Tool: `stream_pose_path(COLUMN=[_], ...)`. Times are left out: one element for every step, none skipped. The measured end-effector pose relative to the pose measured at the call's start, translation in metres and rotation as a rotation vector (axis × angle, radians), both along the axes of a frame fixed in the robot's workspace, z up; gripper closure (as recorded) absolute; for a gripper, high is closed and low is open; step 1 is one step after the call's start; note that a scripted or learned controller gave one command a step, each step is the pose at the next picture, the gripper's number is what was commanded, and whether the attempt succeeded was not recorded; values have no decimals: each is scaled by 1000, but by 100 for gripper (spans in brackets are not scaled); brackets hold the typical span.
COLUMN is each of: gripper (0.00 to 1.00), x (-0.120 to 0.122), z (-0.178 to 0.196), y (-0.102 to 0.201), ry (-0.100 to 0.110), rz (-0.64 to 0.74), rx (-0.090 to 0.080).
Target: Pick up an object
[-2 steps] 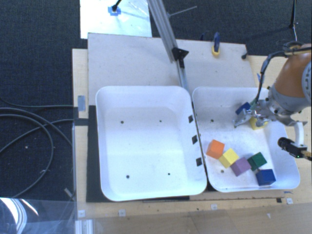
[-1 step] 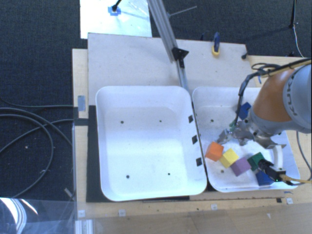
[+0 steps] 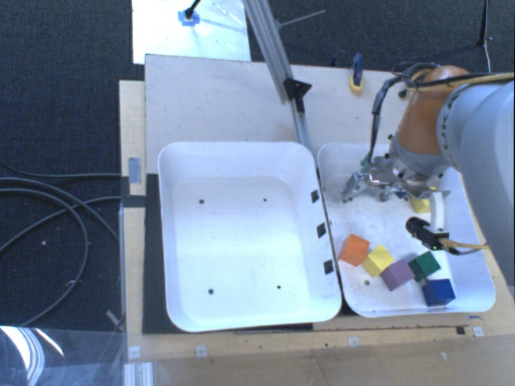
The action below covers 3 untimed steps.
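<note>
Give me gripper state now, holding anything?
Gripper: over the right bin, above the blocks; open or shut cannot be told, and no block shows in it.

Pale beige flat table (image 3: 225, 95) on dark carpet floor (image 3: 64, 71). Two shallow white plastic bins side by side: left bin (image 3: 173, 215), right bin (image 3: 483, 292), rims touching. Slanted grey metal pole (image 3: 269, 34) ending in a black bracket (image 3: 296, 89) near the bins' far rims. Yellow-and-blue clamp (image 3: 356, 72) at the table's far edge. Loose black cables (image 3: 48, 215) on the carpet, left of the table. Bright reflective sheet (image 3: 201, 18) beyond the table.
</note>
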<state>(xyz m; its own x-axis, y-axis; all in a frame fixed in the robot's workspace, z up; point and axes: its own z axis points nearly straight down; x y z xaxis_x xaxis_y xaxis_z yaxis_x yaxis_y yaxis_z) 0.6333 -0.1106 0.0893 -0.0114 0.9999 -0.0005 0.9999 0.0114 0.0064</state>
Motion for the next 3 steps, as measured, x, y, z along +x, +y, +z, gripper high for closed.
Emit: stream_pose_path(gripper=[0, 0, 0], x=[56, 17, -5], z=[98, 247, 192], y=[10, -32, 50], ry=[-5, -2, 13], rz=[-2, -9, 2], rx=[-2, -3, 3])
